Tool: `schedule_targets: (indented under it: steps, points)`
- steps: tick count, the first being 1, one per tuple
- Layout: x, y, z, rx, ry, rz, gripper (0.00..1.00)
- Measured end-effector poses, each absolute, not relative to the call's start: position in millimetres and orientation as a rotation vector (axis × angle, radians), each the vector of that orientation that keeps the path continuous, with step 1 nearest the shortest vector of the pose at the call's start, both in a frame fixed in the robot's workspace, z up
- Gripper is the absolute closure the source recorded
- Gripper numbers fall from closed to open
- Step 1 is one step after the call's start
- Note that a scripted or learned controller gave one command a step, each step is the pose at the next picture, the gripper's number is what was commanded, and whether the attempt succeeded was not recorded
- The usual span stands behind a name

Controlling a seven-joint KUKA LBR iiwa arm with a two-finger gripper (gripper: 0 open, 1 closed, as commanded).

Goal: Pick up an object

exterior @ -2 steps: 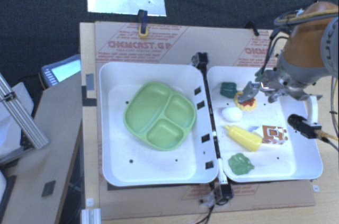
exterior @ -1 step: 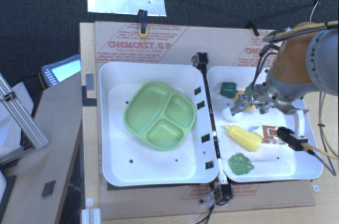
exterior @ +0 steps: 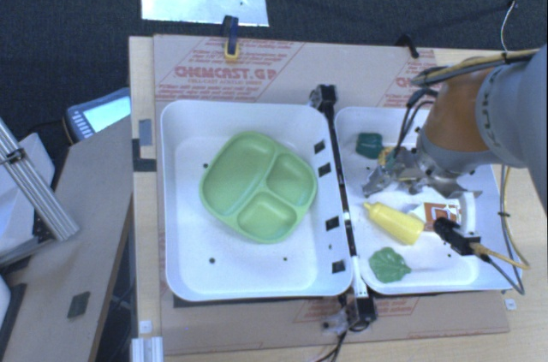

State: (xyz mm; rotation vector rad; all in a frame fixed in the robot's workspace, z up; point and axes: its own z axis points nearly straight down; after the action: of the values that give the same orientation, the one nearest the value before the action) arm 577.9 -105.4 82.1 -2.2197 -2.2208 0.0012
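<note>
Jaws (exterior: pixel 387 177), their state impossible to tell here, hang low in the right bin (exterior: pixel 467 268), with the yellow bottle (exterior: pixel 396 222) at their six o'clock and the dark green block (exterior: pixel 369 145) at eleven, apparently positioned for a grasp.

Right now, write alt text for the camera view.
A grey arm's gripper hangs low in the right bin, among a yellow bottle, a green leaf, a dark green block and a small carton. The left bin holds a green divided plate.
</note>
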Motion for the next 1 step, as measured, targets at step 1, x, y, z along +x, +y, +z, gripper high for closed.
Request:
schedule_targets:
  steps: [1]
  points:
    - [579.0,-105.9,94.9,-2.223,-2.223,-0.002,1.0]
